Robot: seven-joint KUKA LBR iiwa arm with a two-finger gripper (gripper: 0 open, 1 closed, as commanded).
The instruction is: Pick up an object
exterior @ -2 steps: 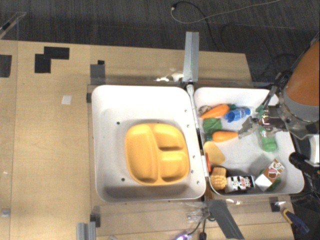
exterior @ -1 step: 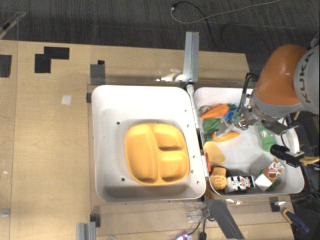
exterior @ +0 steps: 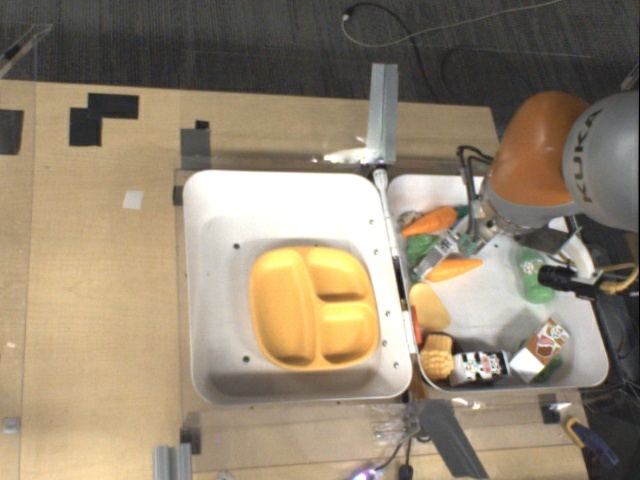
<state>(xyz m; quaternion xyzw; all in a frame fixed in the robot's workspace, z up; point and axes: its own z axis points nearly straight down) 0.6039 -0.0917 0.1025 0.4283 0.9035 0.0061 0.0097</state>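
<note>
The hand [exterior: 463,238] hangs low over the upper left part of the right bin [exterior: 590,368], under the arm's orange band [exterior: 535,158]. How wide it stands I cannot tell, as the wrist above hides much of it.

Two carrots lie closest to it. One carrot [exterior: 431,221] sits just up and to the left of the hand, its long axis slanting toward the bin's top corner. The other carrot [exterior: 458,266] lies just below the hand, pointing left to right. Either looks like the likely target, and the lower one seems slightly better placed for a straight descent.

Farther out in the same bin are a yellow wedge [exterior: 430,308], a corn cob [exterior: 436,354], a small carton [exterior: 480,366], a second carton [exterior: 545,346] and a green toy [exterior: 535,278].

The left bin [exterior: 220,268] holds a yellow divided plate [exterior: 312,306]. Both bins rest on the tabletop [exterior: 90,298].
</note>
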